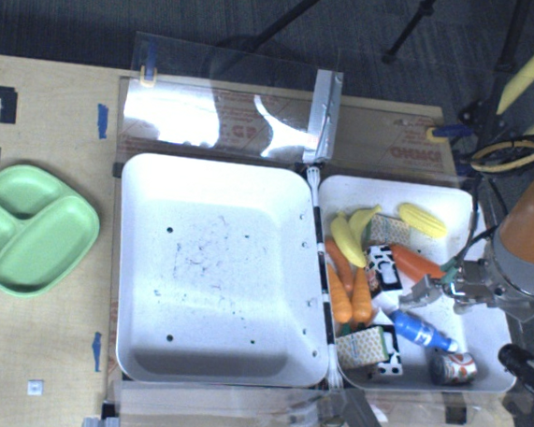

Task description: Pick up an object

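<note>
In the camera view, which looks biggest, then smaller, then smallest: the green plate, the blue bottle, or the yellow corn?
1. Green plate: biggest by far.
2. Blue bottle and yellow corn: these two look about the same size, so I can't put one ahead of the other.

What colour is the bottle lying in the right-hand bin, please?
Blue with a white cap end; the bottle shows best in the camera view.

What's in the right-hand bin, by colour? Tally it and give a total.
Yellow pieces: 3
Orange pieces: 3
Blue bottle: 1
Black-and-white patterned packs: 3
Dark can: 1
Total: 11
</note>
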Robot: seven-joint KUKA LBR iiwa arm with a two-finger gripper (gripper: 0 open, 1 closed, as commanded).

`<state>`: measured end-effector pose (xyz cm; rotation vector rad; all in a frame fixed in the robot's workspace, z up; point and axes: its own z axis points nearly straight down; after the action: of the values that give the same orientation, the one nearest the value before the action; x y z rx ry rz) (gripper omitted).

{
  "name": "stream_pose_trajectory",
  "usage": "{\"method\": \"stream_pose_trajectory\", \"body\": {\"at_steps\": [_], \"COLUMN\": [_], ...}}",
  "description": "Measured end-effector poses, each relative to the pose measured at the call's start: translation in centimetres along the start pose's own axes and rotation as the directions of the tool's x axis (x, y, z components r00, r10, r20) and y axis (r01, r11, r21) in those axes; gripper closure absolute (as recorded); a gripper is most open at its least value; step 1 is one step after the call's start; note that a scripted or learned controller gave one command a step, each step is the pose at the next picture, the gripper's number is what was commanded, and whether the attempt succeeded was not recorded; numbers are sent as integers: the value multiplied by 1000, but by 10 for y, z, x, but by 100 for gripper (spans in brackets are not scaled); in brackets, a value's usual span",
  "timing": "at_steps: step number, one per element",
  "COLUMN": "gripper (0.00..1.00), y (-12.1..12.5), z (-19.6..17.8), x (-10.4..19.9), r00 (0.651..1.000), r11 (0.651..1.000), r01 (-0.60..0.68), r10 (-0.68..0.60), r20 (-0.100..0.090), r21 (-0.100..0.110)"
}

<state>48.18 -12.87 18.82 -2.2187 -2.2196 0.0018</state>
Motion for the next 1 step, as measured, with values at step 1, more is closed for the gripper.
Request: {"method": "stream_pose_trajectory", "body": {"at_steps": [1], "gripper": [0], "y": [45], "z": [2], "x": [-35], "r00": [998], "r11": [998], "r01": [64], "r10": [-64], "r20": [3], "r21": [-6]}}
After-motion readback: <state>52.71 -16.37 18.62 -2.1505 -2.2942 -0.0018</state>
